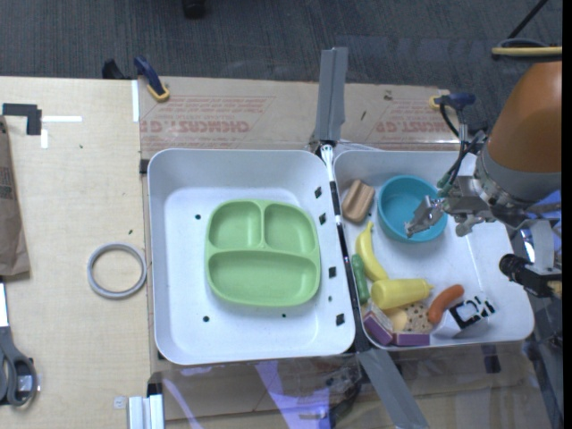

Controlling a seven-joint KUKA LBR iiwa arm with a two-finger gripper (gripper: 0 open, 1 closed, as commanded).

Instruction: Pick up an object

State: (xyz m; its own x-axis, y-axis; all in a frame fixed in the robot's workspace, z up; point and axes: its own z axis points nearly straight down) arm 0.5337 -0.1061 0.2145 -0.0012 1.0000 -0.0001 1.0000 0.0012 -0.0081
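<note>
The right bin [478,262] holds a blue bowl [396,206], a tan bread piece [357,200], a banana [367,253], a yellow block [400,291], an orange carrot-like piece [445,303], a small black-and-white item [471,312], a purple piece [380,331] and a speckled cheese cube [414,317]. My gripper [422,223] hangs over the bowl's right side, reaching in from the right. I see nothing held in it.
The left bin [170,239] holds a green divided plate [263,253]. A grey ring [117,269] lies on the bench to the left, with scissors [13,375] at the lower left corner. The arm's orange band [536,114] looms at the right.
</note>
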